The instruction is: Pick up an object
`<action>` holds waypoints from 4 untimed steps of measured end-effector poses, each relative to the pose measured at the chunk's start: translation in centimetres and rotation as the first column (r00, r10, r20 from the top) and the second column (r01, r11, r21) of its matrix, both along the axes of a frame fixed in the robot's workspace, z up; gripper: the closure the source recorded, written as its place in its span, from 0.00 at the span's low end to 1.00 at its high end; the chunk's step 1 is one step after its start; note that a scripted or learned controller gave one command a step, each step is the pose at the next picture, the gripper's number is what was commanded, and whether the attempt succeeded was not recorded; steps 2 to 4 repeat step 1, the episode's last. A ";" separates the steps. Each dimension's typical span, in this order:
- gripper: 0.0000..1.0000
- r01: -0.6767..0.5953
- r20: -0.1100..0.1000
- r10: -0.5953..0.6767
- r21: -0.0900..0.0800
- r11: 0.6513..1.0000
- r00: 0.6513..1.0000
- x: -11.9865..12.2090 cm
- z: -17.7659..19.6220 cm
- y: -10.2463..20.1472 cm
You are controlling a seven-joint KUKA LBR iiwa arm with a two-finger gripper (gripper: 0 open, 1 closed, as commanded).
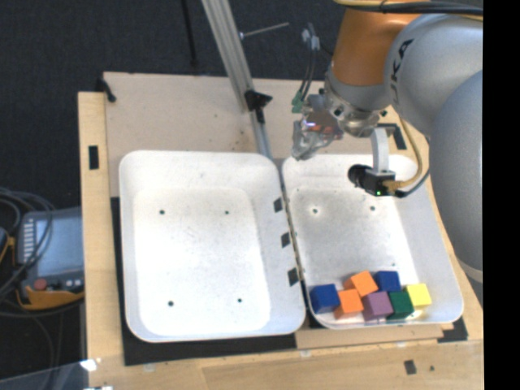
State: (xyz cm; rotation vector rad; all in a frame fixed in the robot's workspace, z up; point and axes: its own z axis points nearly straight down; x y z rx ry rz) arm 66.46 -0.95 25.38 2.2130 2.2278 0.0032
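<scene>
Bench: we see a flat tan board [179, 108], matte like fibreboard, with square corners, set on a dark floor.
Left bin: a shallow white tray [130, 218] with rounded corners and a faintly speckled, smooth plastic floor marked by four small dark dots.
Right bin: we find the same moulded white shape [341, 218], touching the left bin along their shared edge, where small dark clips sit.
Blocks: at about 5 o'clock in the right bin lies a tight cluster of small cubes with matte, solid-coloured faces, most of them touching each other.
Block colours: we count a blue cube [324, 296], an orange cube [350, 301], a second orange cube [363, 282], a purple cube [377, 305], a second blue cube [388, 280], a green cube [400, 302] and a yellow cube [419, 294].
Arm: smooth grey rounded casing [443, 71] with a glossy orange band [366, 31], entering from 2 o'clock.
Gripper: a metallic, wired assembly [307, 143] at 12 o'clock of the right bin, above its far left corner and well apart from the cubes.
Gripper state: we cannot tell its state.
Mast: a ribbed aluminium rail [231, 55] leans up from between the bins toward 11 o'clock.
</scene>
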 end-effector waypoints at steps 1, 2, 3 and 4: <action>1.00 0.000 -0.004 0.000 -0.001 1.000 1.000 -0.2 -1.3 5.3; 1.00 0.000 -0.004 0.000 -0.001 1.000 1.000 -0.2 -1.3 5.3; 1.00 0.000 -0.004 0.000 -0.001 1.000 1.000 -0.2 -1.3 5.3; 1.00 0.000 -0.004 0.000 -0.001 1.000 1.000 -0.2 -1.3 5.3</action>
